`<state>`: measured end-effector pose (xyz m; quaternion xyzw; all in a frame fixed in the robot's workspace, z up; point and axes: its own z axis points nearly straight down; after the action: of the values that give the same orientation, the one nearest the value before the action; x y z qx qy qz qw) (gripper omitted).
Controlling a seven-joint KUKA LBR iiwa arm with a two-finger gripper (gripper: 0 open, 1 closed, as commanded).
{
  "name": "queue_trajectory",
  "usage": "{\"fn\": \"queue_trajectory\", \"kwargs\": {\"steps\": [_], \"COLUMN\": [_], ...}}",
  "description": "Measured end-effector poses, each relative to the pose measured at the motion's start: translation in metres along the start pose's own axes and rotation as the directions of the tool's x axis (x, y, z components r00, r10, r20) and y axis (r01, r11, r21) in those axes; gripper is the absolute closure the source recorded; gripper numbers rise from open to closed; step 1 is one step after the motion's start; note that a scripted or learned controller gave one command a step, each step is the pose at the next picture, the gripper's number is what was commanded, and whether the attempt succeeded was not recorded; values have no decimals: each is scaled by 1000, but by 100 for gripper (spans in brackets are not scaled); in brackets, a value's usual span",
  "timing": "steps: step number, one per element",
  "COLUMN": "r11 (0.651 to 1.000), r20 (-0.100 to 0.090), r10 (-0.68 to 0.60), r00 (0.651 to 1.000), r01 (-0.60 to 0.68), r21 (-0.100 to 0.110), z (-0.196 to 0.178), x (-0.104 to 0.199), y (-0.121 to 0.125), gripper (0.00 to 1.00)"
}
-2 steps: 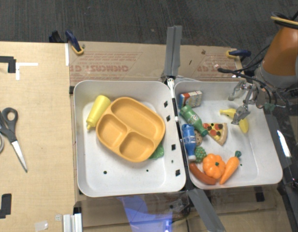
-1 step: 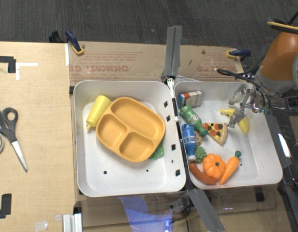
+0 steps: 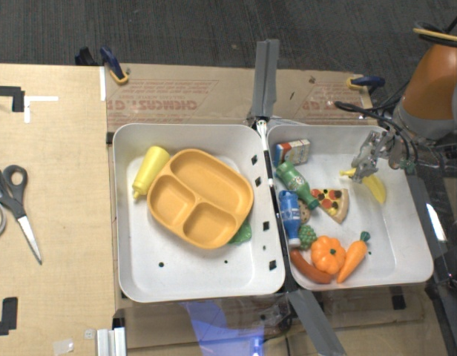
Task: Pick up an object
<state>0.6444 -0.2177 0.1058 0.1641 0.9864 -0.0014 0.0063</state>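
Camera view:
Gripper (image 3: 366, 163): upper right of frame, above right bin (image 3: 406, 273); finger state not discernible.
Banana (image 3: 374, 188): just below gripper, upper right of that bin; contact unclear.
Pizza slice (image 3: 332, 202): left of banana.
Yellow tray (image 3: 200, 197): left bin (image 3: 132, 273), centre frame.

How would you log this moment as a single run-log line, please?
arm: over right bin | gripper: above yellow banana, nothing seen held | left bin: orange tray, yellow bottle
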Motion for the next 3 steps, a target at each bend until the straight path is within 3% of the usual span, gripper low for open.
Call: {"fn": "queue_trajectory", "kwargs": {"steps": [1,2,3], "r11": [998,998,999], "r20": [-10,-10,4], "r10": [-64,-64,-48], "r00": [998,998,999], "r01": [64,64,48], "r21": [-2,-1,0], "z": [-61,-61,5], "x": [121,121,132], "y": [1,1,15], "gripper": [100,0,0]}}
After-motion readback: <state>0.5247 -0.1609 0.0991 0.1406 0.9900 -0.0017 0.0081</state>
